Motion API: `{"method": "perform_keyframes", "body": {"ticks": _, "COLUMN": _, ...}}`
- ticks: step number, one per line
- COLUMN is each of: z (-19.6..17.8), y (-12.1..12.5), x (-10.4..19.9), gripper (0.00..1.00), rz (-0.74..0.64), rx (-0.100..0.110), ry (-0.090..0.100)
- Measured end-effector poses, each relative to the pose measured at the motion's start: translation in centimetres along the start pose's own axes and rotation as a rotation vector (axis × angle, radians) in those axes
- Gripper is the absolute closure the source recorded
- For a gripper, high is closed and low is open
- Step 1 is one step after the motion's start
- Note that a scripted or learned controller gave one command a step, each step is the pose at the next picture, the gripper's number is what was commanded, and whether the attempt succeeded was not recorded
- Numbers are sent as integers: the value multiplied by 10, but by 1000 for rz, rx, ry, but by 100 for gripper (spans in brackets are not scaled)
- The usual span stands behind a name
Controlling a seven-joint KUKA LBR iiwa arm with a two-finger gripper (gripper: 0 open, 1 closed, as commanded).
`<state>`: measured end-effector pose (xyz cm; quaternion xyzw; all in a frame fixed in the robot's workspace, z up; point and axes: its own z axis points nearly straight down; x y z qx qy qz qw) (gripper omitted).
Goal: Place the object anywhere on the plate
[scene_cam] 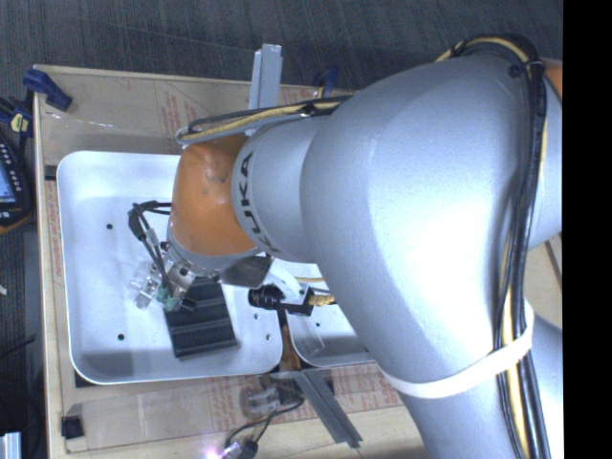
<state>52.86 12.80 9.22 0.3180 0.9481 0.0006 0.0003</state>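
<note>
Though you cannot tell how the pincer (153, 290) stands, log the black ribbed block (201, 320) as stiff, light, grippy: take it across its narrow sides.

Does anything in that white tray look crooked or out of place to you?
One thing stands out: a dark ridged block lies askew in the left bin, its edges at a slant to the bin's walls, near the front rim. The gripper is right beside its upper end. Nothing looks spilled or broken.
</note>
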Motion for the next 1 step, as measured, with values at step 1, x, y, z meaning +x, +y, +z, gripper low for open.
{"method": "perform_keyframes", "body": {"ticks": 1, "z": 0, "y": -35, "x": 10, "gripper": 100, "rz": -221, "rx": 0, "ry": 3}}
